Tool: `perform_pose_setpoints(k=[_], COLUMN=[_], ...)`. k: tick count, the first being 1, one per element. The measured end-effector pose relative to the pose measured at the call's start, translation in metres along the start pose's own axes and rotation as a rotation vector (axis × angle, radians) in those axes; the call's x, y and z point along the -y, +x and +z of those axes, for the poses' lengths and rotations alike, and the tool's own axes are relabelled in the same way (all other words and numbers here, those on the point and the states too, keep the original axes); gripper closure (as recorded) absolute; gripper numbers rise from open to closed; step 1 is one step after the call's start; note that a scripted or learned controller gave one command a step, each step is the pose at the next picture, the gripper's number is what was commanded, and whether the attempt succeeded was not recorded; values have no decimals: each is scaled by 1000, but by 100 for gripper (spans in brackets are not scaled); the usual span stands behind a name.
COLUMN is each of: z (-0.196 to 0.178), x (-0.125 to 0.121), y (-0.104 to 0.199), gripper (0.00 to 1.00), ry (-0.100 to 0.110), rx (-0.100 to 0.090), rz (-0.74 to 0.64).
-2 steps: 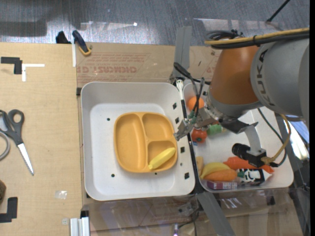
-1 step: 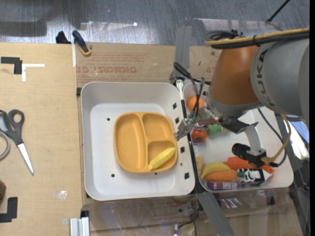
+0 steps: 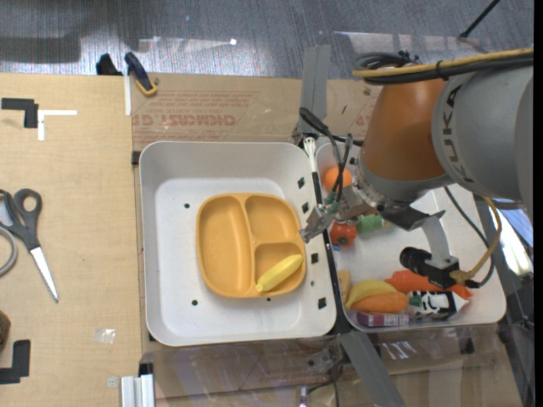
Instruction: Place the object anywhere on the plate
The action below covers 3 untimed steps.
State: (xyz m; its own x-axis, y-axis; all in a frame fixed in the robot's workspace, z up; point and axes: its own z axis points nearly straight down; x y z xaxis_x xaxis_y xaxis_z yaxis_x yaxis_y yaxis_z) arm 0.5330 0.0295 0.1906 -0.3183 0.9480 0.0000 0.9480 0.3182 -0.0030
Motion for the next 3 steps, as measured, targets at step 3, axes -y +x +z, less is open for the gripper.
perform_pose_setpoints(k=[3], z=[0], x=[0], y=[0], gripper=[0], ry=[0], rx=[0], rz=[0])
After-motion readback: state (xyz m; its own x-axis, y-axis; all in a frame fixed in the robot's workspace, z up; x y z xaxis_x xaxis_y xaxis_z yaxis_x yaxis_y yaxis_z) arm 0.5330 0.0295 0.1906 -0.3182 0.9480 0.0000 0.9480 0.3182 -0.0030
